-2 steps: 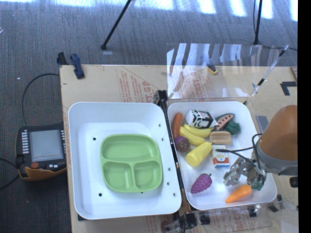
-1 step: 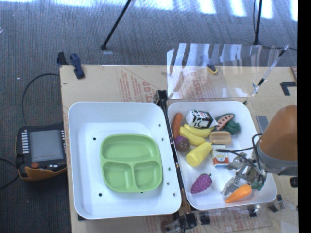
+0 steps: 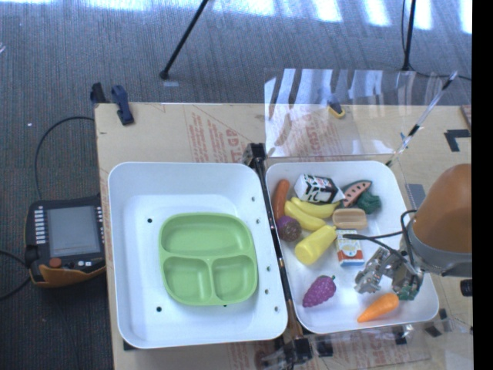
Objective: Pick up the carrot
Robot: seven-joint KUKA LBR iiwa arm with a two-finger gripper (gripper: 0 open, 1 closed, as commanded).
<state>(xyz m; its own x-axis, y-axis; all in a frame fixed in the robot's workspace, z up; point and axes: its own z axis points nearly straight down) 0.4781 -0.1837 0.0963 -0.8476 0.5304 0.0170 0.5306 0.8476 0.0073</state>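
At the near edge of the right-hand shallow white plastic bin (image 3: 412, 206) lies a small orange plastic carrot (image 3: 378, 307), tapering toward the left, close to the bin's front right corner. Just above and touching or nearly touching it hangs the metal two-finger gripper (image 3: 385, 278) of the grey arm with the orange band (image 3: 451, 218), reaching in from the right. Whether its fingers are apart or together cannot be told; the carrot is not seen between them.

A little to the left in the same bin sits a purple plastic bunch of grapes (image 3: 320, 290). Farther back come a small red and white carton (image 3: 350, 251), a yellow plastic squeeze bottle (image 3: 315, 245) and a dark purple round fruit (image 3: 289, 228). Behind those lie a yellow plastic banana (image 3: 308, 211), a tan bread-like piece (image 3: 349, 219), an orange-red sausage-shaped toy (image 3: 280, 199), a black and white carton (image 3: 318, 188), a watermelon slice (image 3: 357, 192) and a dark green vegetable (image 3: 370, 203).

The left-hand white bin (image 3: 139, 206) holds a light green divided plastic plate (image 3: 208, 257).

Risks, as a judgement: the carrot rests close to the front wall, so a descending finger may strike the rim or push the carrot into the corner. Its smooth, tapered shape may let it squirt out of a closing grip. A grasp placed slightly behind it would close on nothing.
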